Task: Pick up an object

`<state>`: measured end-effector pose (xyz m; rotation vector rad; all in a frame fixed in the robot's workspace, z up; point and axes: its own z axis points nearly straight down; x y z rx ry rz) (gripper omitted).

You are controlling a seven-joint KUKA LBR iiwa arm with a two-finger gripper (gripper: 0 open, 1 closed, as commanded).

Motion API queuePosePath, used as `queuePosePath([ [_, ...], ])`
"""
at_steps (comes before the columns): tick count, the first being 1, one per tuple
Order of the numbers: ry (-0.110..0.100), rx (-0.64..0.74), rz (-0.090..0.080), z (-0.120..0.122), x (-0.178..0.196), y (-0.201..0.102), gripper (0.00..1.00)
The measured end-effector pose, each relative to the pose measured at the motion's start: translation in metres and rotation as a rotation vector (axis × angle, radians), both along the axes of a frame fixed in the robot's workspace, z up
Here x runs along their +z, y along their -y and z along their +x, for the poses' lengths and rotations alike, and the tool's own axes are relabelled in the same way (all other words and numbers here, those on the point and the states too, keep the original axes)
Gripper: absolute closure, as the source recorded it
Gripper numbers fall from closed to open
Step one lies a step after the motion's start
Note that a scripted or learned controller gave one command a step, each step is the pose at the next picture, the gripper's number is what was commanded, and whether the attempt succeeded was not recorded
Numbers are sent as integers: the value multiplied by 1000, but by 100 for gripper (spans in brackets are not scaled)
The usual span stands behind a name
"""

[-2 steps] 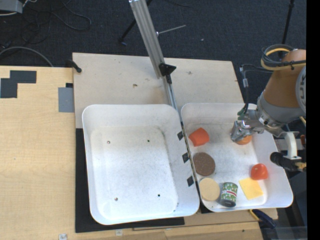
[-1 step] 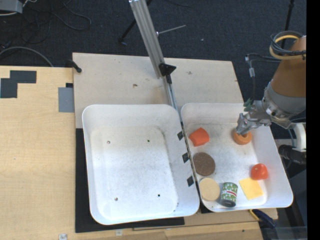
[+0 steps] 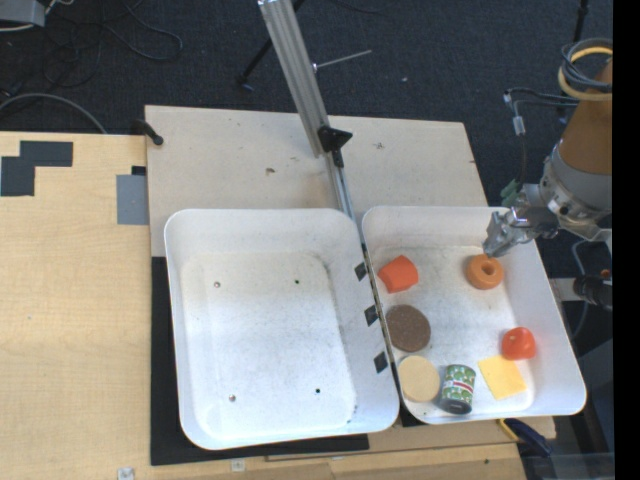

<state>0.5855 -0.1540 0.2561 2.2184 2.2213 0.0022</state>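
Bins side by side; right bin holds the lot. My pincer hangs over its far right corner, grip state unreadable from here. Ring, orange, lies just below and left of the tips, apart from them. Judged light, stiff, probably foam or plastic: pinch across the rim, one tip in the hole. Orange block sits further left, brown disc nearer the divider.

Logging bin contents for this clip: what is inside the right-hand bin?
The right bin holds an orange block, orange ring, brown disc, tan disc, small can, yellow block and red piece. The gripper covers the rim near the ring.
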Motion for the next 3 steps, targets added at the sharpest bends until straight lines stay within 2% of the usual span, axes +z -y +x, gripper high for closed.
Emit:
queuePosePath([
  [1, -8, 2, 4, -16, -14, -56, 100],
  [3, -8, 3, 3, -37, -7, -160, 100],
])
